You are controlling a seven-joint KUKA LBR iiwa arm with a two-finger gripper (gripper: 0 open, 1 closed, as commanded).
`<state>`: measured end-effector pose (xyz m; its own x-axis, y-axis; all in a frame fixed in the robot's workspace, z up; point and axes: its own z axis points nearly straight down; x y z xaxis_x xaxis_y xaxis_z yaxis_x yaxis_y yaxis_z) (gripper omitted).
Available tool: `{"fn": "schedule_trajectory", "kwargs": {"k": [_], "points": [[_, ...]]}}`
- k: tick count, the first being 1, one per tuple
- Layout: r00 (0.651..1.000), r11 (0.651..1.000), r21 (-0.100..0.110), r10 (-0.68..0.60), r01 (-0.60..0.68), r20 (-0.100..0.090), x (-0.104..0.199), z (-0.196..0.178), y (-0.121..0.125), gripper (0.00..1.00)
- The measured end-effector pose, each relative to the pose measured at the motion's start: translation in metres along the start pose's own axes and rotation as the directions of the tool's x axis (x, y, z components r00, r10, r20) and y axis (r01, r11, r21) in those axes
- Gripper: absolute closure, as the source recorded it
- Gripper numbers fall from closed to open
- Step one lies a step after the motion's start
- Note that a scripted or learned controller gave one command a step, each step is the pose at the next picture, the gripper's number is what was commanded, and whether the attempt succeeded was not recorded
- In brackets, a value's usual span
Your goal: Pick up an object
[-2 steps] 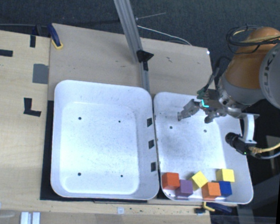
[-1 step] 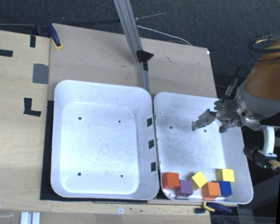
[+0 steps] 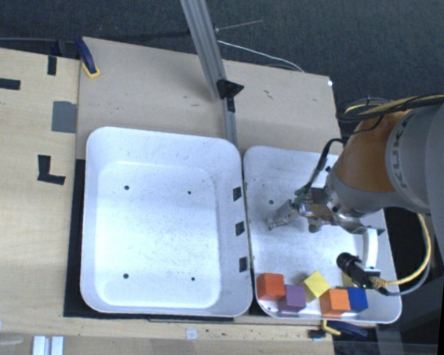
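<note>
Camera view is showing the gripper (image 3: 281, 217) hovering with fingers apart and holding nothing at center right of the frame, while the blocks (image 3: 308, 292) are lying below it, toward lower right.

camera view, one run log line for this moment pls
end effector: over right bin, nothing seen held | blocks: orange, purple, yellow, orange, blue along near edge

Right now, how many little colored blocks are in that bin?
5, all along the right bin's near edge: orange block, purple block, yellow block, second orange block, blue block. The arm may hide more.
</note>
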<state>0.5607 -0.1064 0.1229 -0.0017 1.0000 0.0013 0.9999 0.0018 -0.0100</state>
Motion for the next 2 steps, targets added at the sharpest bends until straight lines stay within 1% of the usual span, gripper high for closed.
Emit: {"fn": "schedule_trajectory", "kwargs": {"k": [1, 2], "points": [[1.000, 1.000, -0.006, -0.001, 0.001, 0.000, 0.000, -0.014, 0.002, 1.00], [1.000, 1.000, -0.007, -0.006, 0.006, -0.003, 0.071, -0.071, -0.070, 1.00]]}}
